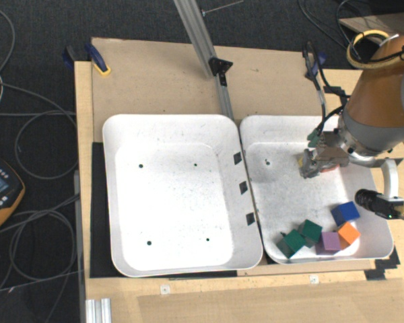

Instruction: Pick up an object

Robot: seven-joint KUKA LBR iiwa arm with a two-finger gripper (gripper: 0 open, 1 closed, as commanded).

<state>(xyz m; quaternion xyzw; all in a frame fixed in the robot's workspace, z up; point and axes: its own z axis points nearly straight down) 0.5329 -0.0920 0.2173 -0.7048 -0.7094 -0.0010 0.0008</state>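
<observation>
My gripper [312, 165] hangs low over the upper middle of the right bin [276, 200], on the grey arm with its orange band [380, 93] coming in from the right. A small sliver of red [331, 169] peeks out at the gripper's right side; I cannot tell what it is or whether it is held. Several small blocks lie clustered in the bin's near right corner: a blue one [345, 212], an orange one [349, 233], a purple one [330, 241] and two dark green ones [310, 230] [294, 242].
The left bin [121, 180] sits beside the right one, with black clips [242, 187] along the shared rim. A metal pole [202, 39] slants up from the back of the bench. Cables run by the arm at the right.
</observation>
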